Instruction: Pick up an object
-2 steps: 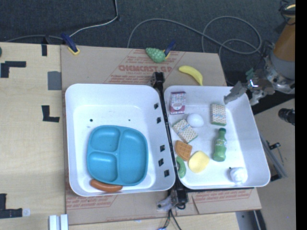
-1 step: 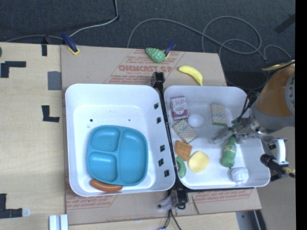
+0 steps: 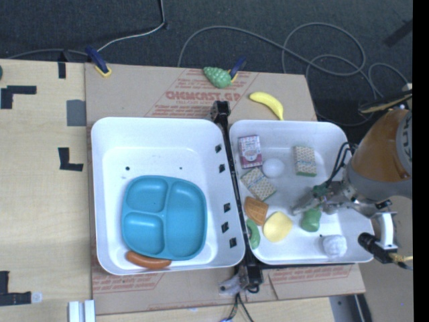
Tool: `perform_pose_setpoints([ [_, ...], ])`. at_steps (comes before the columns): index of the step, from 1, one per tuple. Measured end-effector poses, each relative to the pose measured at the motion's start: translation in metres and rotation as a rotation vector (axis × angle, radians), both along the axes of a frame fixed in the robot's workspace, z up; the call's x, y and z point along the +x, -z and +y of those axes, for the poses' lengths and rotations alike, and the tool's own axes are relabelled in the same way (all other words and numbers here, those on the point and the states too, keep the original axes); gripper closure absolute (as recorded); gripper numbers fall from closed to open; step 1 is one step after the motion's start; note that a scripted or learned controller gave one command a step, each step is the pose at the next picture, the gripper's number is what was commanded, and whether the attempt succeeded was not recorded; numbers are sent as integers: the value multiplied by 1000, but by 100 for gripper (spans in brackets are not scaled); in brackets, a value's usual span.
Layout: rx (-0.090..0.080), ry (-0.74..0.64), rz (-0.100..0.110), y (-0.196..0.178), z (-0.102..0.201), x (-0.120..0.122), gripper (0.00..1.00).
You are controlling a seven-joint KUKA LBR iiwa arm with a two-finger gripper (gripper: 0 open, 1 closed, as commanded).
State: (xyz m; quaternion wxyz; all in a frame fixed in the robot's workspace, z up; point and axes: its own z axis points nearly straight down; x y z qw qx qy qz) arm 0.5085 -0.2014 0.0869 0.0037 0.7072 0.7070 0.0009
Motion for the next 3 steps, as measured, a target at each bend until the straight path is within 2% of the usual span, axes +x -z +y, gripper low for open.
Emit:
perform_pose_setpoints([
  [1, -2, 0, -1, -10, -1, 0, 100],
  [2, 4, -3, 1, 0, 73, 23, 100],
  [3, 4, -3, 6, -97, 141, 50, 100],
])
